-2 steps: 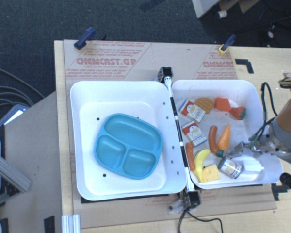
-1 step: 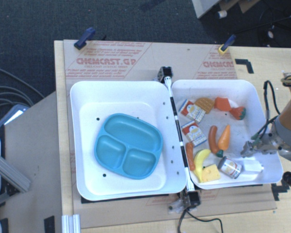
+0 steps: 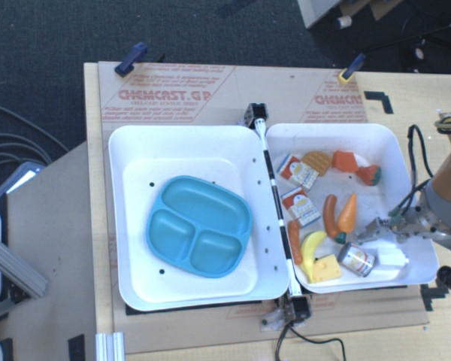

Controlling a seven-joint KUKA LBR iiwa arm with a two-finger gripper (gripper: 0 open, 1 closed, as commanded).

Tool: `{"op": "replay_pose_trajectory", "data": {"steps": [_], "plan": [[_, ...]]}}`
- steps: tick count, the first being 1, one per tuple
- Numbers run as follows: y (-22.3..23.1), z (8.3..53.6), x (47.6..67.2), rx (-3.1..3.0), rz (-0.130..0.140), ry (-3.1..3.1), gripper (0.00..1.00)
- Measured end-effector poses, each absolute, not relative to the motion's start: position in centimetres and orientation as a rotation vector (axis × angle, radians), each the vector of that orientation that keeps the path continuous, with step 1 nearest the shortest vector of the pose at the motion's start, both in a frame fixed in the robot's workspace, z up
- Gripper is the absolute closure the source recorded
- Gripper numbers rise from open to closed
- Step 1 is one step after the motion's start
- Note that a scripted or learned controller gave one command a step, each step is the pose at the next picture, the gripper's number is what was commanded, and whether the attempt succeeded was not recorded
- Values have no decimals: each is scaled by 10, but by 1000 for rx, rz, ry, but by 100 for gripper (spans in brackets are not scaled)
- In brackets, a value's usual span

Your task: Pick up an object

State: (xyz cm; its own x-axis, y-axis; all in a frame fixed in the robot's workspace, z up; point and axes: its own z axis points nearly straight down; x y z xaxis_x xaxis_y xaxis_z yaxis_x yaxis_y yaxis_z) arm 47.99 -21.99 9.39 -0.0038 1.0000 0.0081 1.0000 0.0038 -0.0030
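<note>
The right bin (image 3: 391, 137) holds several toy foods. Among them are a small can (image 3: 356, 259), a yellow cheese wedge (image 3: 325, 268), a banana (image 3: 311, 248), a carrot (image 3: 347, 213) and a sausage (image 3: 330, 214). Two little cartons (image 3: 301, 173) (image 3: 301, 207), a piece of toast (image 3: 318, 161), an orange block (image 3: 344, 161) and a red fruit (image 3: 370, 174) lie further back. My gripper (image 3: 372, 229) reaches in low from the right, just above and right of the can and right of the carrot. Nothing visibly sits in it.
The left bin (image 3: 128, 149) holds a blue divided plate (image 3: 200, 226). A white flat piece (image 3: 391, 258) lies beside the can near the right bin's front wall. A black cable (image 3: 413, 156) loops over the right bin's right rim. Clamps sit between the bins.
</note>
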Motion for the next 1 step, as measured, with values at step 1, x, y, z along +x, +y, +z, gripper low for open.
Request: {"op": "replay_pose_trajectory", "data": {"steps": [1], "plan": [[-219, 85, 480, -2209, -8, -2220, 0]]}}
